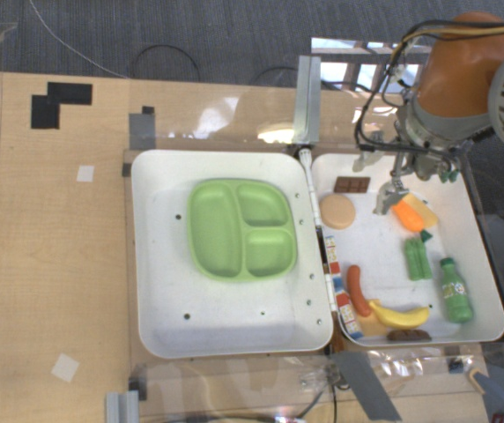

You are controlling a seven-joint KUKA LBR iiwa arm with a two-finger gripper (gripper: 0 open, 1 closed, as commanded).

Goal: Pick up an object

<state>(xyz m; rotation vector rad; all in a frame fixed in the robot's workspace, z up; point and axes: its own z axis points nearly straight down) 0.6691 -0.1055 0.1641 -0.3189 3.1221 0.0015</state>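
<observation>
My gripper hangs over the back of the right bin, below the orange-banded wrist. Its tip is just left of an orange carrot and a yellow cheese wedge. I see nothing held in it. A brown chocolate bar and a round tan bun lie to its left. Toward the front are a green pickle, a green bottle, a red sausage, a banana and a dark brown piece.
The left bin holds a green divided plate. A metal post stands behind the rim shared by the bins. A small red and white packet lies against the right bin's left wall.
</observation>
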